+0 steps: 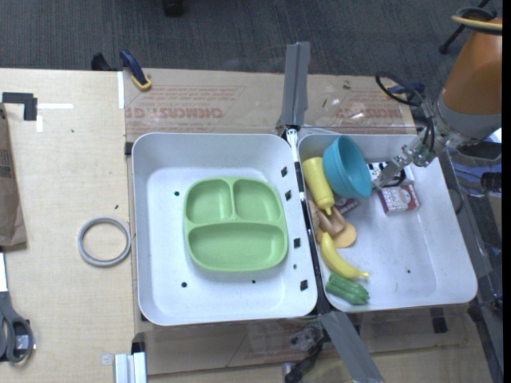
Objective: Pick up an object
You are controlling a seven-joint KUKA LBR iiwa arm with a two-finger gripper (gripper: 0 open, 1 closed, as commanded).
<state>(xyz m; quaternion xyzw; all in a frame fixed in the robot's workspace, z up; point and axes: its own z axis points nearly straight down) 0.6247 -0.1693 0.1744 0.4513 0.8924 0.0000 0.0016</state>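
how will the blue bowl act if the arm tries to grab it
The blue bowl lies tipped on its side against the yellow bottle, so a nudge would probably roll it. It looks like thin plastic, likely light and stiff. Its smooth curved wall may slip; the rim seems the safer grip.

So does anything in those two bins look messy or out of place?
The blue bowl in the right bin lies tipped on its side, and the toy food is crowded against that bin's left wall. The green divided plate in the left bin sits flat, slightly skewed.
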